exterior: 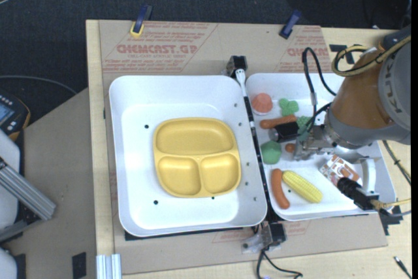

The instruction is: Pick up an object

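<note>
— What lies in the right bin (pixel 385 187)?

— Toy foods. A corn cob (pixel 302 186), yellow, lies flat and slanted near the front edge. Just beside it, toward the left wall, a red sausage (pixel 278 187) lies lengthwise.

— And further back?

— A round pinkish piece (pixel 262 102) sits near the back left corner, with a green piece (pixel 288 106) beside it. An orange-red carrot-like stick (pixel 277 122) lies across. Another green round piece (pixel 270 152) touches the left wall. A small printed packet (pixel 339 170) lies toward the right side.

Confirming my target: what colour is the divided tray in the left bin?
Yellow: the divided tray, seen clearly in the camera view.
</note>
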Controlling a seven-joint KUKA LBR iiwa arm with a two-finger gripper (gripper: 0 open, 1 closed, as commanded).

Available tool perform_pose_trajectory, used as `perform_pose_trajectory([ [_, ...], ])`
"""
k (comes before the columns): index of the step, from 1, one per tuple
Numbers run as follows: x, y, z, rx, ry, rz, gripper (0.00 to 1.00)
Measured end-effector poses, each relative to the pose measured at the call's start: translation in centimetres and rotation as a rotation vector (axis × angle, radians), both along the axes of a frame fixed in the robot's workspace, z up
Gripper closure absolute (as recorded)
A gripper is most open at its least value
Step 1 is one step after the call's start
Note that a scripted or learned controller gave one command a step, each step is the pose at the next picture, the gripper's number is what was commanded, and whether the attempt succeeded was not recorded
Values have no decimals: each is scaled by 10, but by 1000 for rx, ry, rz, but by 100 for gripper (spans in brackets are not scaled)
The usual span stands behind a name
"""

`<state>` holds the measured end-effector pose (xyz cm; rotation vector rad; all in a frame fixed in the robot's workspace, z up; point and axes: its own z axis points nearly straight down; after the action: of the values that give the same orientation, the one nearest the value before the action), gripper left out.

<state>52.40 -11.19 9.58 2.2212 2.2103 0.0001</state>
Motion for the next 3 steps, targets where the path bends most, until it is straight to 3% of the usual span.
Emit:
perform_pose_trajectory([
  [1, -3, 9, 56, 4, 0, 7, 100],
  [3, 0, 11, 131, 4, 0, 6, 100],
])
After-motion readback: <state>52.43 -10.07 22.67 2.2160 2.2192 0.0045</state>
